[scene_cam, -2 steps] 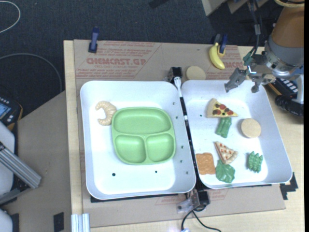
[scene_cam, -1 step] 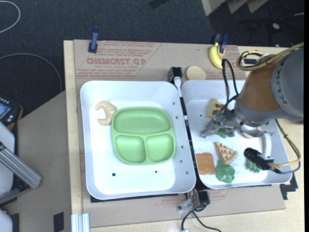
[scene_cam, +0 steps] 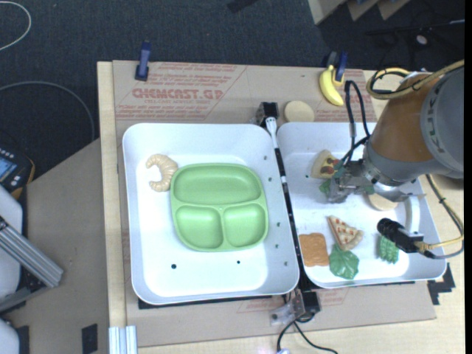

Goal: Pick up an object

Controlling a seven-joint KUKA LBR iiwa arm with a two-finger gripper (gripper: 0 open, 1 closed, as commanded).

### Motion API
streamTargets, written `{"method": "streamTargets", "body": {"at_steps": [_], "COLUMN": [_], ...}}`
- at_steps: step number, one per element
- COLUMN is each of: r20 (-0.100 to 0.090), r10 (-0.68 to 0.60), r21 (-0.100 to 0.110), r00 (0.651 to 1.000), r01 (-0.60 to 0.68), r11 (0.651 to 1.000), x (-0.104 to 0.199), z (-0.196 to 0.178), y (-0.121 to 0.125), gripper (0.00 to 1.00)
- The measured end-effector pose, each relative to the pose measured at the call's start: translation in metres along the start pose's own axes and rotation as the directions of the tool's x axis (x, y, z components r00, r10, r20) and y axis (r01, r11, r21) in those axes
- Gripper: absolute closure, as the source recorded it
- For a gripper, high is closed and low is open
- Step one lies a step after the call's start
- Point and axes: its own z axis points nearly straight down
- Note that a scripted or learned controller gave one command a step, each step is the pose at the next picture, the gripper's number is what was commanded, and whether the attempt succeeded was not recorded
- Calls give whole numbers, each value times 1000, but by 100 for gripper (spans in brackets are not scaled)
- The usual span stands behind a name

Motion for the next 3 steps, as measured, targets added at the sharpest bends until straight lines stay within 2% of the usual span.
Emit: {"method": "streamTargets", "body": {"at_steps": [1, 2, 3], "r20": [-3, -5, -4], "r10": [-8, -8, -7], "r21": [-5, 9, -15], "r00": [1000, 1000, 1000], "r01": [8, 8, 7], "r11": [1000, 1000, 1000], "x": [69, 132, 155], "z": [-93, -94, -243], "y": [-38, -85, -80], "gripper": [100, 100, 100]}}
